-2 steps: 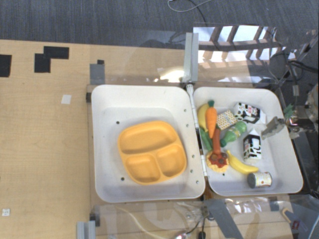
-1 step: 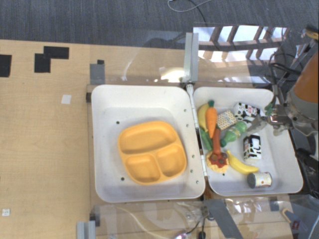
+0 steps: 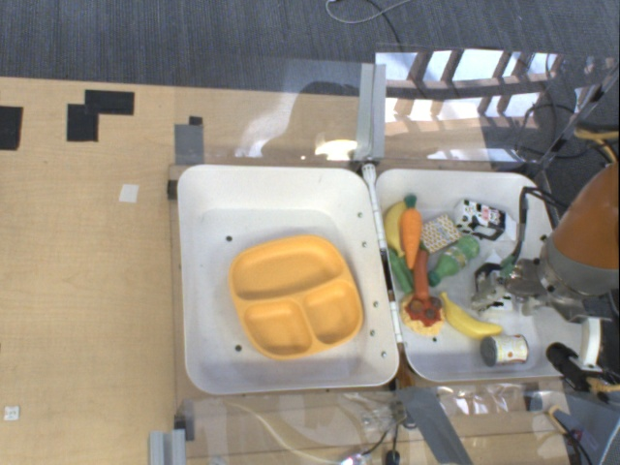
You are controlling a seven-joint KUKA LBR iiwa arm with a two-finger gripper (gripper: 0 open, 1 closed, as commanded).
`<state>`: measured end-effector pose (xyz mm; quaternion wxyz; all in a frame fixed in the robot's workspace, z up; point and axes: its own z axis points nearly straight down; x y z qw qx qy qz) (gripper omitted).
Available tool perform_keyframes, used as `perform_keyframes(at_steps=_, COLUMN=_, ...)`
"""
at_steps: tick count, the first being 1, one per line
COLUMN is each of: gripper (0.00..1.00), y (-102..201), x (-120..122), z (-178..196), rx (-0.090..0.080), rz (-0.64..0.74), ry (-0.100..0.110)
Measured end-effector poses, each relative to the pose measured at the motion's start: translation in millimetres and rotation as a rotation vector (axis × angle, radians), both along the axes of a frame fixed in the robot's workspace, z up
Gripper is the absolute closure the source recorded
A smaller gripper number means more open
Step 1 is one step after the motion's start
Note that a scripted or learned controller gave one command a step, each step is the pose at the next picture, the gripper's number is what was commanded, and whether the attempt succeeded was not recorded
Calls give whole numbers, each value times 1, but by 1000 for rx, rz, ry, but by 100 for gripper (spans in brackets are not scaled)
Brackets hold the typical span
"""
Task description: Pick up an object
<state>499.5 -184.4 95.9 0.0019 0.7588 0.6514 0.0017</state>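
Nearest the camera, at about 5 o'clock in the camera view, a small can (image 3: 505,350) lies on its side on the floor of the right bin (image 3: 455,365). Just beside it, toward 10 o'clock, lies a banana (image 3: 469,320). The hand (image 3: 493,290) is low in that bin, directly above the banana (whether its fingers are spread or clenched I cannot tell), and nothing can be seen gripped in it. So, by my judgement, the pick is not yet made: the reach into the bin is done, while the grasp and the lift are left.

The right bin holds the candidates: a carrot (image 3: 412,234) at its 10 o'clock side, a green bottle (image 3: 453,260) near the middle, and a black-and-white toy (image 3: 480,219) at 12 o'clock.

The left bin (image 3: 208,289) holds a yellow divided plate (image 3: 294,296), which has three compartments. Both bins sit on the counter (image 3: 87,298).
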Motion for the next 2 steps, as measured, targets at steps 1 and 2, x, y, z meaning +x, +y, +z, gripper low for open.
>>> perform_keyframes(at_steps=1, gripper=100, y=0, x=2, z=11, rx=-1, rz=0, ry=-4)
perform_keyframes(at_steps=2, gripper=100, y=58, x=49, z=97, rx=1, rz=-16, ry=1)
